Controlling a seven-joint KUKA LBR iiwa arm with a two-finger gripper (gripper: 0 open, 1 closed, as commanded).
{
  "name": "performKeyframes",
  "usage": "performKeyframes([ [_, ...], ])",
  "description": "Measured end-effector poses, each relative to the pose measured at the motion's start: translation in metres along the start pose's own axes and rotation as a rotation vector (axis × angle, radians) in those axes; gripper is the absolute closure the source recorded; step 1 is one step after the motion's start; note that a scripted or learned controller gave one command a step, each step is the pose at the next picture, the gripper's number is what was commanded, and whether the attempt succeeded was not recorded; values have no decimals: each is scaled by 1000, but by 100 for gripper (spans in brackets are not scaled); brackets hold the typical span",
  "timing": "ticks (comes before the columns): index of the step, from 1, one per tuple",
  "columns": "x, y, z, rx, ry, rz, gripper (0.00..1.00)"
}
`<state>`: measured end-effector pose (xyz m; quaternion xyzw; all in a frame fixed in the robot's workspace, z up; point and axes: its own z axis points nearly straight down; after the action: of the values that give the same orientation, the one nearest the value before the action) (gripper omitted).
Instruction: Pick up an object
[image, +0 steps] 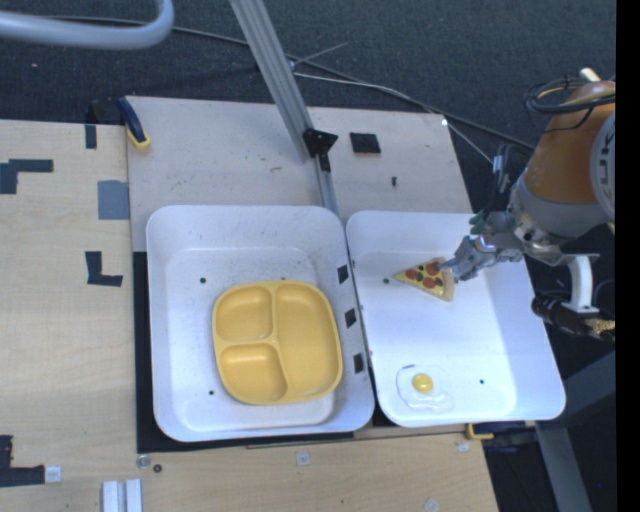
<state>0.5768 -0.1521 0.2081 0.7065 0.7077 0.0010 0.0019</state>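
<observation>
The pizza slice (424, 277) is lying in the right bin (520, 330), in its upper half, with open white floor around it on the left and below. A fried egg (421, 386) is sitting near the front rim, well apart from the slice. The gripper (466, 262) is reaching in from the right – its tip is just beside the slice's right end, maybe touching it. Whether the fingers are open or closed, I cannot tell. A yellow plate (277, 342) is filling much of the left bin (170, 300).

End effector (462, 262) at pizza slice (424, 279) in right bin (520, 340)
</observation>
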Motion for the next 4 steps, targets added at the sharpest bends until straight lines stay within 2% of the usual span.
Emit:
performKeyframes([
  [1, 0, 1, -47, 0, 0, 0, 100],
  [4, 177, -31, -19, 8, 3, -5, 100],
])
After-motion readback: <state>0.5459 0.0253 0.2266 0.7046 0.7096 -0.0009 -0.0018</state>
